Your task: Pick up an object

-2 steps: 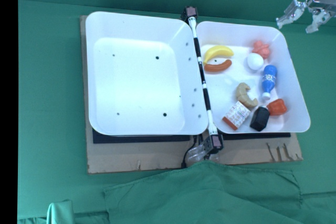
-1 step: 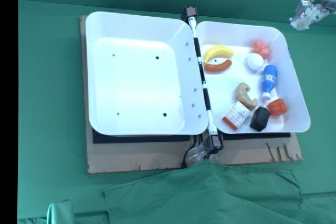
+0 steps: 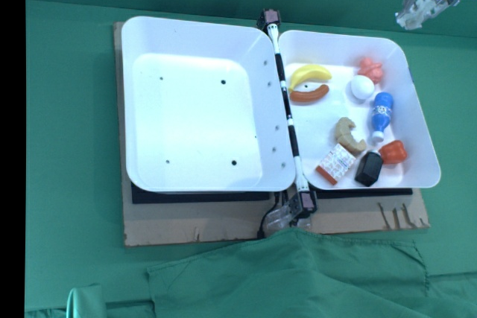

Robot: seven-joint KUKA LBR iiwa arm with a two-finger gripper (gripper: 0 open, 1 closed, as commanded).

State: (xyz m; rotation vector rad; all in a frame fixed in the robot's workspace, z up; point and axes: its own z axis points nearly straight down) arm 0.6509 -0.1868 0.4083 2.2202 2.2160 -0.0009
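Observation:
My gripper (image 3: 412,13) hangs at the top right corner of the camera view, above and beyond the right bin's (image 3: 417,130) far right corner, with nothing seen in it. In that bin lie a yellow banana (image 3: 310,74), a red sausage (image 3: 309,93), an orange-red lumpy toy (image 3: 370,69), a white ball (image 3: 362,87), a blue and white bottle (image 3: 381,114), a tan pastry-like piece (image 3: 347,135), a red and white box (image 3: 336,163), a black block (image 3: 368,168) and a red pepper-like piece (image 3: 393,152).
The left bin (image 3: 141,41) stands beside the right one, joined by a black and white divider rail (image 3: 285,104). Both rest on a cardboard sheet (image 3: 194,229) on green cloth. A fold of green fabric (image 3: 298,275) lies in front.

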